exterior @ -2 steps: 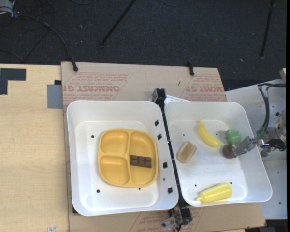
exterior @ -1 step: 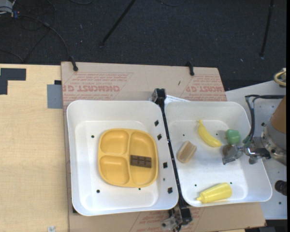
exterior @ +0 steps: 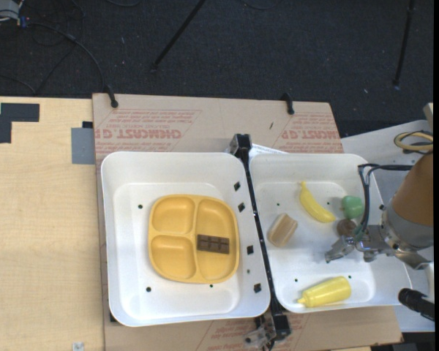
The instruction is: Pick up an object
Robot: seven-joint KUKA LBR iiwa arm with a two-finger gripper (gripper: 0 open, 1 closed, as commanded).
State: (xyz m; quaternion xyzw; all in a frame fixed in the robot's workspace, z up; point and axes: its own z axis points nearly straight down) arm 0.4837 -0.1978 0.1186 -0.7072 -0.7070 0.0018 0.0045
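Bench with two white bins, dark floor behind | you have the gripper (exterior: 342,252) low in the right bin (exterior: 307,170), fingers apparently apart (small, hard to read), nothing between them | yellow bottle (exterior: 325,292) lies just below-left of it, long axis roughly left-right | banana (exterior: 315,203) farther up-left

Left bin (exterior: 124,196) — divided plate (exterior: 194,238), chocolate bar (exterior: 213,244) in its right compartment. Right bin (exterior: 278,168) — gripper (exterior: 335,253) inside; bread piece (exterior: 282,229) left of fingers, banana (exterior: 315,203) behind, round fruit (exterior: 353,205) behind-right, bottle (exterior: 326,292) before.
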